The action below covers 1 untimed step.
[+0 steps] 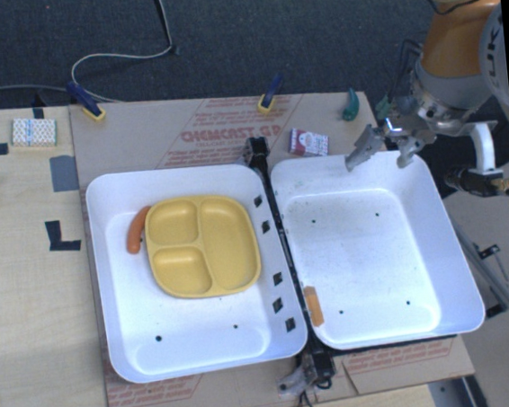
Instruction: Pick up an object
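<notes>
Arm (pixel 467 31) cut off at the frame's top right. Orange piece (pixel 134 230) partly hidden under yellow tray (pixel 203 245). Small carton (pixel 307 142) print illegible.

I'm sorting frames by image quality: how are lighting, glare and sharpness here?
Camera view: light is even and soft, with faint shadows along the bin walls; no harsh glare on the yellow plate; bins look sharp, while the gripper is slightly soft.

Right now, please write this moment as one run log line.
gripper: open, above right bin far edge, holding nothing | yellow plate, orange sausage: left bin
</notes>
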{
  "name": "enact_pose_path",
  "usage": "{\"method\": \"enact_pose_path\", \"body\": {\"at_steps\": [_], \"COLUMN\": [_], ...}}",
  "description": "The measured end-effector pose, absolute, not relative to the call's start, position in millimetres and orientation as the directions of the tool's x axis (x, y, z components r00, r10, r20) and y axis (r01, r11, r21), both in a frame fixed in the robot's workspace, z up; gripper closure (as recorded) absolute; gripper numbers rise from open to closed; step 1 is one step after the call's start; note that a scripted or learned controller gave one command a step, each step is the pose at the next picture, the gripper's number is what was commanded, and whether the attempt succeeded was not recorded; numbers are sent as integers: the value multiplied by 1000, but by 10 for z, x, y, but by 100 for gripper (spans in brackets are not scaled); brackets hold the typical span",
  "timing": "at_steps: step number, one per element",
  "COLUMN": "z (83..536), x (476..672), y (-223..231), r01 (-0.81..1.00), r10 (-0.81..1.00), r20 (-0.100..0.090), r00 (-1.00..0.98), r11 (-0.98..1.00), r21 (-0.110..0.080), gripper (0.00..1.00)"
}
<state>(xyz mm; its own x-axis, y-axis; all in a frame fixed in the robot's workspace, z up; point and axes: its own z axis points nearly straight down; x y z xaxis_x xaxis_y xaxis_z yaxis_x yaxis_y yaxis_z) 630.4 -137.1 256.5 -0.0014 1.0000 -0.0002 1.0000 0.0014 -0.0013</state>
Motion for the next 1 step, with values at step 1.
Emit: {"method": "enact_pose_path", "body": {"at_steps": [1], "z": [1213], "x": [6064], "y": [-1219], "r01": [1000], "r10": [1000], "r20": [1], "r00": [-2], "r11": [2], "r21": [-5], "gripper": [0]}}
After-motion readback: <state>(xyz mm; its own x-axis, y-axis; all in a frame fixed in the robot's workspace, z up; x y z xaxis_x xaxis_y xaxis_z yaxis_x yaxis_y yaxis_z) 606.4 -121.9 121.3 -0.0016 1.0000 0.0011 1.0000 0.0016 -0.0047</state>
